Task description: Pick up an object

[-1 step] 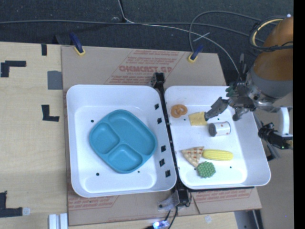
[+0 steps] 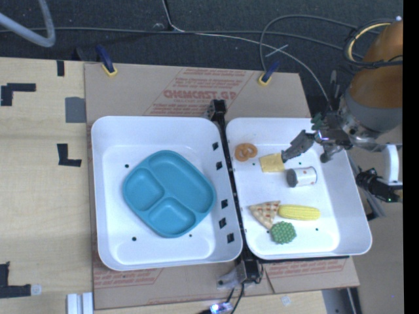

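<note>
The right bin [image 2: 347, 241] holds several small items: a brown pretzel ring [image 2: 245, 152], a yellow cheese block [image 2: 272, 163], a silver can [image 2: 302, 176] lying on its side, a pizza slice [image 2: 265, 212], a corn cob [image 2: 299, 212] and a green broccoli piece [image 2: 283, 232]. My gripper [image 2: 309, 152] hangs over the bin's upper right part, just above the can and right of the cheese. Its two dark fingers are spread apart, one finger [image 2: 293, 149] pointing toward the cheese. Nothing sits between them.
A blue divided tray [image 2: 169, 193] lies in the left bin [image 2: 105, 142]. Black clips run along the divider [image 2: 226, 175] between the bins. Cables cross the dark floor behind the bench, and the arm's grey body [image 2: 373, 103] stands over the right bin's far right rim.
</note>
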### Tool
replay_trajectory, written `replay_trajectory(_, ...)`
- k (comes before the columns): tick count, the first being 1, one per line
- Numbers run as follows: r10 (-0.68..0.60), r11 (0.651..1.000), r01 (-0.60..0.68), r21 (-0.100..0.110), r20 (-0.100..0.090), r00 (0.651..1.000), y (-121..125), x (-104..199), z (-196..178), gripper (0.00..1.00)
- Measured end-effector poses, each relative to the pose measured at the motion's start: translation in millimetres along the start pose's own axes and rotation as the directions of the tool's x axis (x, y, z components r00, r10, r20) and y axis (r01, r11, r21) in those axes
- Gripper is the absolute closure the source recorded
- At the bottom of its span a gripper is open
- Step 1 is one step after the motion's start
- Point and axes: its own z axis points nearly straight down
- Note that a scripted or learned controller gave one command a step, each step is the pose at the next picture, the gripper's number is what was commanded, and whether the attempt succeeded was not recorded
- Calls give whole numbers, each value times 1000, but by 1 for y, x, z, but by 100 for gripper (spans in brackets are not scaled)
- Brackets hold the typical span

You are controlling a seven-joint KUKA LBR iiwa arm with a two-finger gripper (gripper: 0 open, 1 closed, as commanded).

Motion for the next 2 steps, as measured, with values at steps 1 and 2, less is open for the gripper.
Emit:
replay_trajectory(1, 1, 1000, -1, 7, -1, 1000, 0, 1, 65, 0)
replay_trajectory(2, 1, 1000, -1, 5, 0, 1000, -2, -3, 110, 0)
